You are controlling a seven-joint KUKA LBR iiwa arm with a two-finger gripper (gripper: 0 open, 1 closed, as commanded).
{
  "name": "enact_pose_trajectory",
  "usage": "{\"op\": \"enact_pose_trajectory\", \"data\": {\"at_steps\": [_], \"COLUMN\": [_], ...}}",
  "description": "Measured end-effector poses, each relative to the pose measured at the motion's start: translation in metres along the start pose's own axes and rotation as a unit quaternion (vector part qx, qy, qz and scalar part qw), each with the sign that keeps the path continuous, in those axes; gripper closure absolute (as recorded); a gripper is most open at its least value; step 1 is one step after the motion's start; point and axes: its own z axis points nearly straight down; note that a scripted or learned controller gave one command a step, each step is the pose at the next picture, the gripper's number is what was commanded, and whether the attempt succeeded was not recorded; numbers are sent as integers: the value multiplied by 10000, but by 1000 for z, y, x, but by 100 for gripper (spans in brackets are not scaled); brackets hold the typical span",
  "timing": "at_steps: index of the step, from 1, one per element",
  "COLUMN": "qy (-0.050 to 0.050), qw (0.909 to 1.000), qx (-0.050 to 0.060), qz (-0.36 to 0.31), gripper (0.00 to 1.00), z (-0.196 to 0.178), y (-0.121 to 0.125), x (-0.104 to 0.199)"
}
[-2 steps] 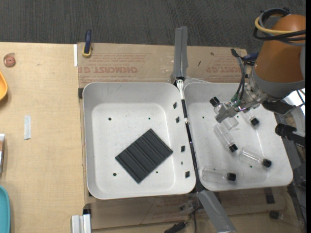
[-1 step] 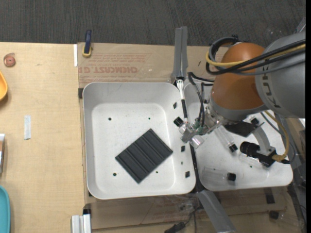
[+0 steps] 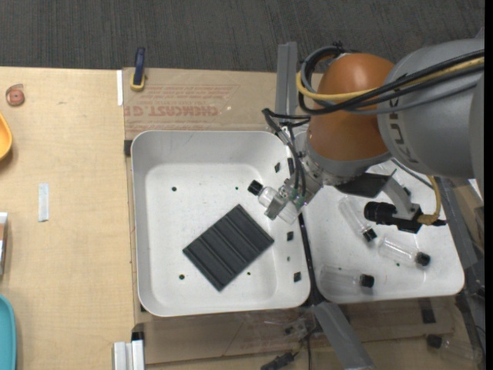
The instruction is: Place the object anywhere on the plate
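The pincer hung over the left bin's right edge with a small clear object at its tip; whether it was clamped could not be told. The dark ribbed plate lay just beside, lower left. Judged step: carrying. Next: move over the plate and release.

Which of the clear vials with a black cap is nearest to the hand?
The vial in the left bin, right at the hand above the dark ribbed plate. The other vials lie in the right bin, farther from it.
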Motion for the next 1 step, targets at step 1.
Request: {"op": "enact_pose_trajectory", "data": {"at_steps": [1], "qy": [5], "qw": [9800], "qx": [-3], "qz": [-1988], "gripper": [100], "z": [-1], "y": [-43], "x": [3]}}
